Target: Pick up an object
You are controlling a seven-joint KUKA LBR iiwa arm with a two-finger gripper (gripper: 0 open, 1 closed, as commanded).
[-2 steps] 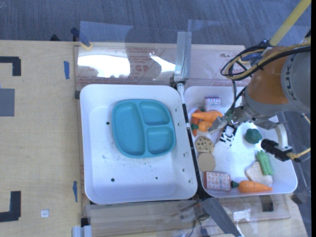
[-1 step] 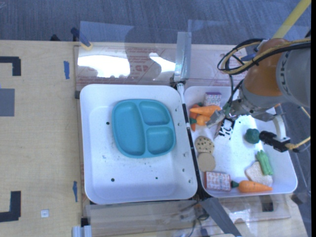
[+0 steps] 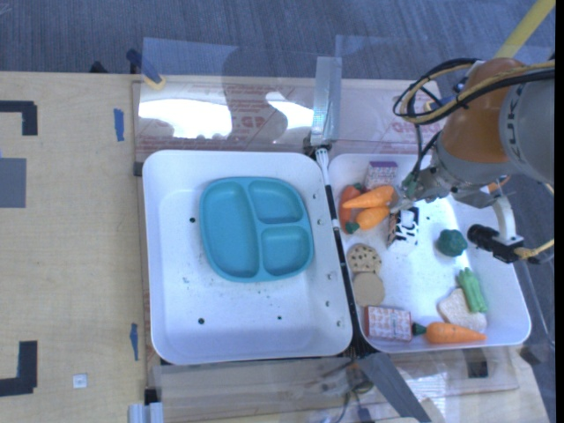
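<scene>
A grey arm [image 3: 520, 122] with an orange band is seen reaching in from the right over the right-hand white bin [image 3: 507, 276], its gripper [image 3: 411, 203] lowered toward the bin's upper left part. The tool's tip is set just beside two orange carrots [image 3: 370, 206] that lie stacked against the bin's left wall, with a small black-and-white item [image 3: 404, 227] directly beneath it. Whether anything is gripped, or how far the tool is spread, cannot be told from this angle. Scattered toy foods are shown across the same bin: a red piece [image 3: 351, 192] above the carrots, a chocolate-chip cookie [image 3: 361, 257] and a plain brown cookie [image 3: 367, 288] along the left wall, a pink wrapped packet [image 3: 389, 323] at the near left corner, a third carrot [image 3: 451, 332] along the near edge, a slice of bread [image 3: 456, 309] with a green vegetable [image 3: 471, 291] resting against it, and a dark green broccoli-like piece [image 3: 451, 242] near the middle right. A purple-and-white box [image 3: 382, 173] is placed at the bin's far edge. In the left-hand white bin [image 3: 167, 263], a teal divided plate [image 3: 256, 228] is laid flat near the centre. Black cables [image 3: 429, 91] are looped over the arm's wrist
</scene>
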